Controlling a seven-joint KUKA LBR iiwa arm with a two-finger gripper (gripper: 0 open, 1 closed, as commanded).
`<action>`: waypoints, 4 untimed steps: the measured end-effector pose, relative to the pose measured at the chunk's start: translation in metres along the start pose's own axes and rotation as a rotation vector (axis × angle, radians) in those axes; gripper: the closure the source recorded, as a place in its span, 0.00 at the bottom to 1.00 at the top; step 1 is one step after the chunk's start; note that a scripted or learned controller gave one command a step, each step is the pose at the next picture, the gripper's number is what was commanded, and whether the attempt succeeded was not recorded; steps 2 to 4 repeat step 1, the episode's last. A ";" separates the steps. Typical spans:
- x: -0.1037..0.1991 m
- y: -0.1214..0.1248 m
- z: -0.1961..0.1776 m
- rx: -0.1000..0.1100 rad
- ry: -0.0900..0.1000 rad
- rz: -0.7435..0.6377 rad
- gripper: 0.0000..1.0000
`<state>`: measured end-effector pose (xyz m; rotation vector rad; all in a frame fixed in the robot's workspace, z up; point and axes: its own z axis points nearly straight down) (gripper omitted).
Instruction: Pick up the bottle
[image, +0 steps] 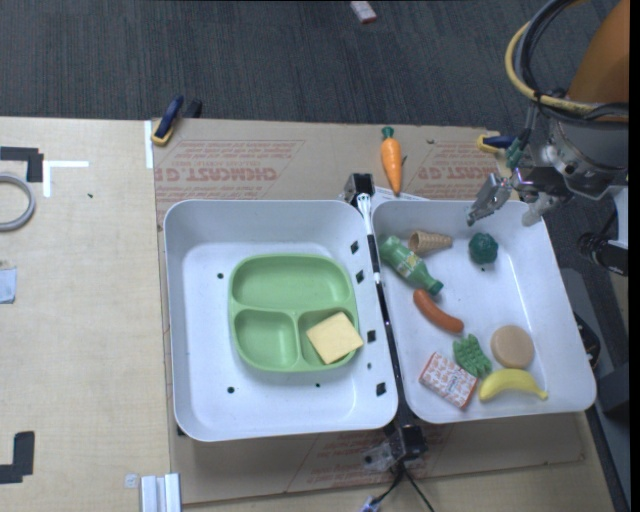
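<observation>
The tool (510, 200) hangs with fingers apart and empty over the right bin's (560, 300) far rim, well short of the green bottle (407, 262) lying flat near the divider.

A green three-compartment plastic tray (262, 283) sits in the left white bin (190, 330), a yellow sponge block (333, 338) in its lower right compartment. In the right white bin (555, 290) lie an orange sausage (438, 310), a yellow banana (512, 385) and a tan round bun (512, 346). An orange toy carrot (391, 159) lies on the table (70, 330) behind.
</observation>
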<state>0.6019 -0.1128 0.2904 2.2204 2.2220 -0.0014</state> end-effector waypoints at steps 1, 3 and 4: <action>0.000 0.000 -0.009 -0.001 -0.001 -0.001 1.00; 0.000 0.000 -0.009 -0.001 -0.001 -0.001 1.00; 0.000 0.000 -0.009 -0.001 -0.001 -0.001 1.00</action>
